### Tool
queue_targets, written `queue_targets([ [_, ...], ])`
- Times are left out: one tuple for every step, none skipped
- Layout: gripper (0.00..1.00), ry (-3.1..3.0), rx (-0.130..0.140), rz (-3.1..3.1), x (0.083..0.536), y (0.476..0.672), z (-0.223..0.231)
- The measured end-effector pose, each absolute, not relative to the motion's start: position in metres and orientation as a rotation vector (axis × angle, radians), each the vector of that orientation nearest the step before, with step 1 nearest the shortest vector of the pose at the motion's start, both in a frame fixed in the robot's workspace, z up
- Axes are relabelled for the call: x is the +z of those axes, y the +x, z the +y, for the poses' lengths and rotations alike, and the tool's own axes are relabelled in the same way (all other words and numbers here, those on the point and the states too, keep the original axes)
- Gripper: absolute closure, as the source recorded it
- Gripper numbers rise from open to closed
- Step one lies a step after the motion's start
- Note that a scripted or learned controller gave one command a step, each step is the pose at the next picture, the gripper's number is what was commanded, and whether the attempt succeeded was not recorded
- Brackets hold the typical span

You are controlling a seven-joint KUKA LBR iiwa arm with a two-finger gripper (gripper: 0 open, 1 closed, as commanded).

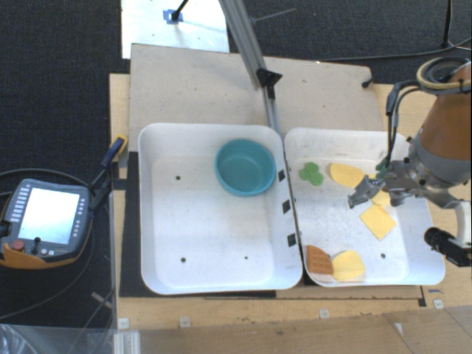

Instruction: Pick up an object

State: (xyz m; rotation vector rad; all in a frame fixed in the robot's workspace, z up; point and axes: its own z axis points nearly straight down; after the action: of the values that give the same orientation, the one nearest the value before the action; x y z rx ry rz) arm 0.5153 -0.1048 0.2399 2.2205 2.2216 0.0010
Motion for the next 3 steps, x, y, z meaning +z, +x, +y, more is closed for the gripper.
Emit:
queue_targets([
  [0.00,2.223,-0.003,2.223,0.184,0.524,-0.106],
  [0.00,2.224,-0.004,2.223,0.127,0.525,-0.115],
  [0.00,2.222,-0.002,2.223,0.089,0.525,-0.115],
])
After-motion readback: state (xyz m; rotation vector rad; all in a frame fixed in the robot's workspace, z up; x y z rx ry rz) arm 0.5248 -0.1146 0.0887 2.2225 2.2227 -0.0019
